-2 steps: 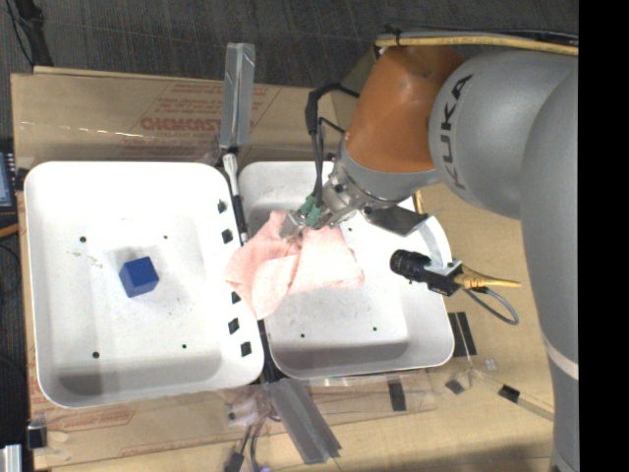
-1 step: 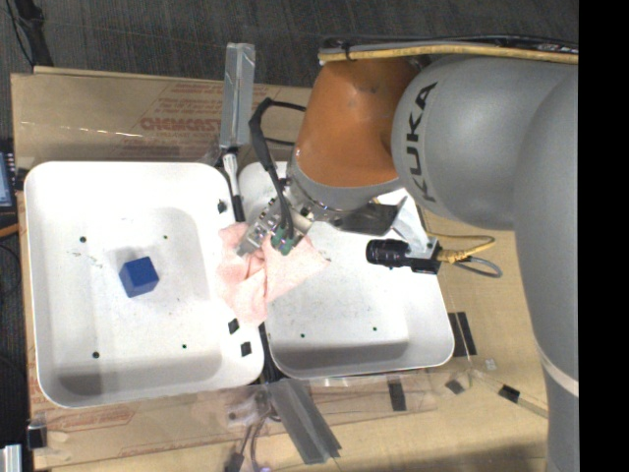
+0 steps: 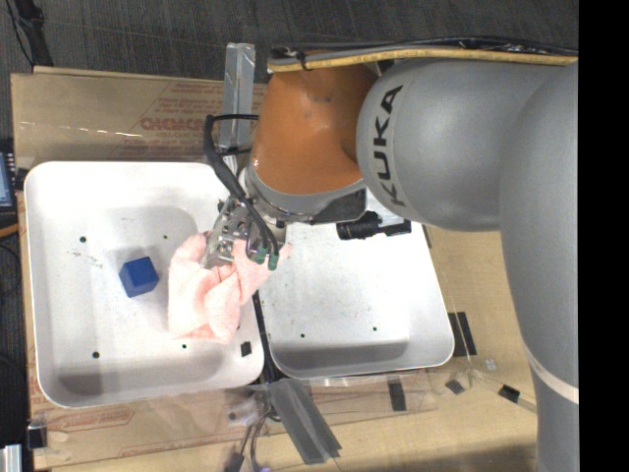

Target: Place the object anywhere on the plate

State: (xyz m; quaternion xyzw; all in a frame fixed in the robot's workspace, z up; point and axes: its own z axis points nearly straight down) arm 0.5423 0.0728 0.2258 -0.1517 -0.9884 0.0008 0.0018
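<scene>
Counter [image 3: 482, 293]: a tan surface is seen at the lower right and along the bottom of the frame, with small dark clips scattered on it; brown cardboard with red print is laid behind the bins, toward the top left.
Right bin [image 3: 393, 308]: a shallow white tray is set at the lower centre of the frame, its upper part covered by the arm; its floor is marked by a few small dark dots.
Left bin [image 3: 59, 293]: a shallow white tray is placed on the left side of the frame, just beside the right bin; their edges meet near the centre.
Pink cloth [image 3: 204, 298]: a crumpled pale pink cloth is seen lying in the right part of the left bin, against the wall shared with the right bin; its upper edge is drawn up to the pincer.
Blue block [image 3: 139, 275]: a small blue cube is seen resting on the floor of the left bin, left of the cloth and apart from it.
Pincer [image 3: 241, 244]: it is seen at the centre of the frame, at the top edge of the cloth and touching it; how far it is opened, and whether cloth is gripped, cannot be told.
Arm [image 3: 442, 146]: a large grey body with an orange band is seen filling the upper right, reaching in from the right edge.
</scene>
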